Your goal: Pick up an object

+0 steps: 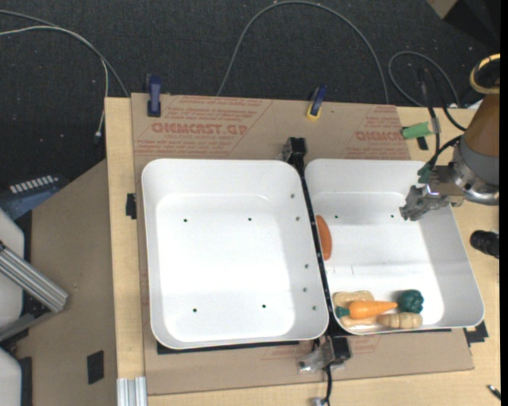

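Nearest the lens, at the bench's front edge: metal clamp [321,361] pinching the seam where the two bins meet. Just behind it, huddled in the front left corner of the right bin [464,270], four small toys: orange carrot [373,309] lying crosswise, pale beige piece [352,299] touching its thick end, dark green lump [410,300] just beside its tip, tan peanut shape [399,320] close against the front wall. Farther back in the same bin, apart from the huddle: orange-red oval [324,238] lying lengthwise along the left wall.

Alongside, sharing that seam: left bin [151,238], white and shallow, four dark dots spread over its floor.

Over the far right part of the right bin, near the back wall: gripper [414,204], dark, angled down and toward the left, well apart from every toy. Too small and dark to tell whether spread or closed. Behind it, reaching in from the right: arm [480,151], grey at the wrist, orange-brown above.

Beneath both bins: cardboard sheet [238,127] with red print. Along its back edge, blue clamp [154,95], yellow-and-blue clamp [317,101] and green clamp [418,131]; at the back of the seam, black clamp [295,148]. Beyond the bench, pale cables [262,24] looping over dark floor.
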Robot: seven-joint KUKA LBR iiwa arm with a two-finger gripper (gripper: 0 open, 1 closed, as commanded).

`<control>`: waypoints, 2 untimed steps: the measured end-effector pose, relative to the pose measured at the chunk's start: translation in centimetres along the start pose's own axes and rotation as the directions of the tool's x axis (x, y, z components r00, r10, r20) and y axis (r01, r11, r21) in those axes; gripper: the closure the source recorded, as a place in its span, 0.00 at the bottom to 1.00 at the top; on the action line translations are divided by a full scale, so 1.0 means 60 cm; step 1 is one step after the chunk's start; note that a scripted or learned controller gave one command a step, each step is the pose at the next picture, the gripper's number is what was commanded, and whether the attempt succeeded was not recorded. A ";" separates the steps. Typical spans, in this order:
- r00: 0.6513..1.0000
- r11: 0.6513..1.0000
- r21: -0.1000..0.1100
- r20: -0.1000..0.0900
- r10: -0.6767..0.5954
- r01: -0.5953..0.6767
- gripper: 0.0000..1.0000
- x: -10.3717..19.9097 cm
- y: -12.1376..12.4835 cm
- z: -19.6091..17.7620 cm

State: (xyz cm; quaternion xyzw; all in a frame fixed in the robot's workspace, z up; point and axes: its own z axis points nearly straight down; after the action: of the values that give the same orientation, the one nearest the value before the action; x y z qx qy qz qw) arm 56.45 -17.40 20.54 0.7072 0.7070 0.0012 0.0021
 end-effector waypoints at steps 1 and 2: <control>1.000 1.000 -0.001 0.000 -0.001 0.001 1.00 0.010 -0.012 -0.086; 1.000 1.000 0.003 -0.002 -0.005 0.005 1.00 0.098 -0.012 -0.095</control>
State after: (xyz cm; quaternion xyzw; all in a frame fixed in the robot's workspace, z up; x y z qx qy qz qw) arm 55.70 -11.49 26.25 0.7054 0.7088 0.0009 0.0002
